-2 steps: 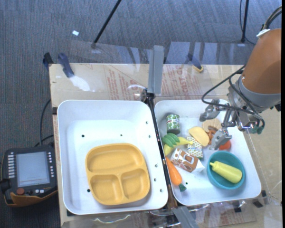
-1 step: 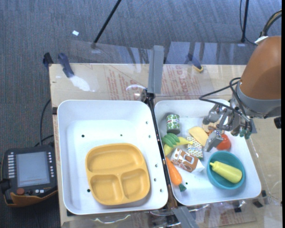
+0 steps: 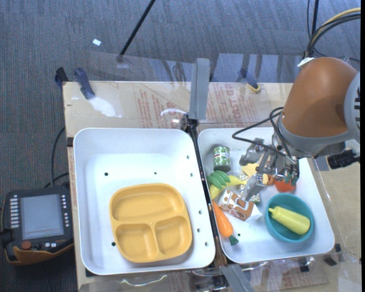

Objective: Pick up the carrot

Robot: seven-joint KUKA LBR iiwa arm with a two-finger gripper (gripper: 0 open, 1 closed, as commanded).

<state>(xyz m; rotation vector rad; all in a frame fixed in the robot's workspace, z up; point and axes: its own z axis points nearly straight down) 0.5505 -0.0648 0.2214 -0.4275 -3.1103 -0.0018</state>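
Carrot [image 3: 223, 222]: orange, green stalk end; lies in the right bin [image 3: 319, 190] along its left wall, stalk end pointing to 5 o'clock; nothing grips it.
Gripper [image 3: 255, 190]: over the middle of the right bin, at 1 o'clock from the carrot and apart from it; whether the jaws stand apart or together cannot be told.
Arm [image 3: 319, 102]: grey with orange band, entering from 3 o'clock.
Small carton [image 3: 235, 205]: orange and white, just beside the carrot's thick end at its 2 o'clock, below the gripper.
Green tin [image 3: 221, 157]: upright, at 12 o'clock from the carrot.
Blue bowl [image 3: 277, 224]: at 3 o'clock from the carrot, holding a yellow bottle [image 3: 289, 219].
Left bin [image 3: 94, 163]: holds a yellow divided plate [image 3: 149, 221] with three compartments.
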